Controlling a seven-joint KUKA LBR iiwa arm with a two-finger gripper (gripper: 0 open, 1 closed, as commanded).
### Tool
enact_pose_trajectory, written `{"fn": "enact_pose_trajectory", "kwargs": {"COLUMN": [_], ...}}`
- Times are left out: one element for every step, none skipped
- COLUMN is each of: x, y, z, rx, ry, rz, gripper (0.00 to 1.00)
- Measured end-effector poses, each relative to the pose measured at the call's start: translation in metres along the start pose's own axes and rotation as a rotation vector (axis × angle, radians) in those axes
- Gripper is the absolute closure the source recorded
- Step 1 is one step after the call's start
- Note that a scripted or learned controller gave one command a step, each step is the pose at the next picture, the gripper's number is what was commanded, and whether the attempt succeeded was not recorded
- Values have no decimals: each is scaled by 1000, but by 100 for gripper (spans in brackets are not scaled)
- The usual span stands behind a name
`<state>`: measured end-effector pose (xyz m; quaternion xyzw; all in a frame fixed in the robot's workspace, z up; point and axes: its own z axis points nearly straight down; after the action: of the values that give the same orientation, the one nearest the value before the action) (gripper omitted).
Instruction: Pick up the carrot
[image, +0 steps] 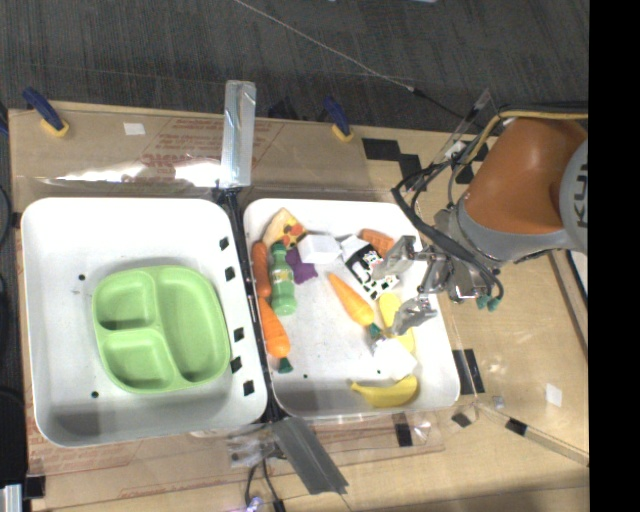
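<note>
The banana (385, 391) lies nearest, curled against the front wall of the right bin (330, 405), and above it the rest of the toy food is scattered loosely, as if tipped in to give the arm something to sort through. The jaws (405, 300) hang low over the bin's right side, just beside the carrot (351, 298), which lies slanted on the bin floor near the middle, its narrow end pointing up and left. Whether the jaws are apart or together I cannot tell; nothing shows between them. A green bottle (283, 284) stands near the left wall with another carrot-like piece (273, 330) alongside. The left bin (50, 240) holds a green divided tray (160, 328), likely the drop-off. The tabletop (520, 400) carries both bins.
</note>
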<state>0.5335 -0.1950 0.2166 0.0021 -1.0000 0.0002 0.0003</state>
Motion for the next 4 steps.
{"fn": "enact_pose_trajectory", "kwargs": {"x": [9, -66, -60, -78], "y": [3, -12, -13, -3], "z": [122, 123, 124, 123], "rx": [-3, 2, -1, 4], "ry": [3, -5, -2, -5], "rz": [-334, -883, -1121, -1373], "gripper": [0, 0, 0, 0]}}
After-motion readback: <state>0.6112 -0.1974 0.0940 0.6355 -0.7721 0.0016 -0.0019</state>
